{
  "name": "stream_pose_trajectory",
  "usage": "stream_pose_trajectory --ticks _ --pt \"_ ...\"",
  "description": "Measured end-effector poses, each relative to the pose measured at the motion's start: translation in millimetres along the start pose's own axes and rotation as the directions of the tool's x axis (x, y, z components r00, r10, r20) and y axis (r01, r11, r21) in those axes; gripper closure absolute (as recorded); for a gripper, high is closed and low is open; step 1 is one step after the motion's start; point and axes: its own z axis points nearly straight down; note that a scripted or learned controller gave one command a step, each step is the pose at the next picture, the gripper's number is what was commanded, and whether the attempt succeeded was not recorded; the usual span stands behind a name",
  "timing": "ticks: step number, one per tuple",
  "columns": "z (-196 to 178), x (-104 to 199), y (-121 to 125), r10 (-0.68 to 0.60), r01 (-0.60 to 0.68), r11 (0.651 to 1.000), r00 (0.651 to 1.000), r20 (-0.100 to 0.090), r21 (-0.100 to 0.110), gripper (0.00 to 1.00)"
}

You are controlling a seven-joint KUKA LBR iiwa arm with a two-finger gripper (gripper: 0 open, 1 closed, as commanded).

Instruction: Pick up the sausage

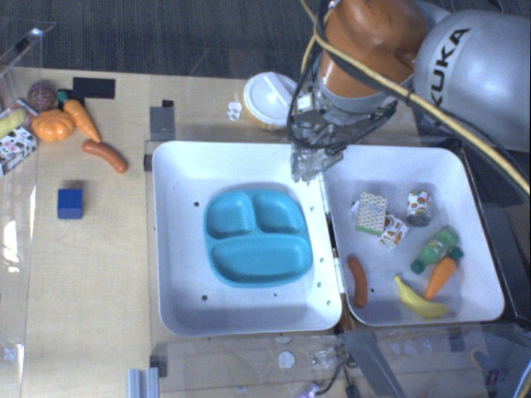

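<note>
Gripper (309, 166) over bin divider, far edge; grip state can't tell. Sausage (358, 279) in right bin (477, 222), long axis near-far, banana (417, 299) just beside.

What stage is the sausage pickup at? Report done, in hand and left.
Done: nothing that shows; the sausage lies on the floor of the right bin, near its left wall, beside the banana.
In hand: the gripper hangs over the far end of the divide between the bins, apart from the sausage, with nothing between its fingers.
Left: reach the sausage, grasp it and lift it.
</note>
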Motion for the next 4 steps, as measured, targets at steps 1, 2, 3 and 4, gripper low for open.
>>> stream_pose_trajectory --ticks 1,2,3,4 --pt "-40 5 1 -0.105 0.104 0.995 0.995 -0.004 -0.005 1.0" --pt "-15 -5 3 -0.493 0.493 0.87 0.87 0.0 -0.01 1.0" --pt "-27 -2 3 -0.835 0.835 0.55 0.55 0.005 -0.01 1.0" --pt "9 -39 31 -0.961 0.961 0.275 0.275 0.011 -0.01 1.0"
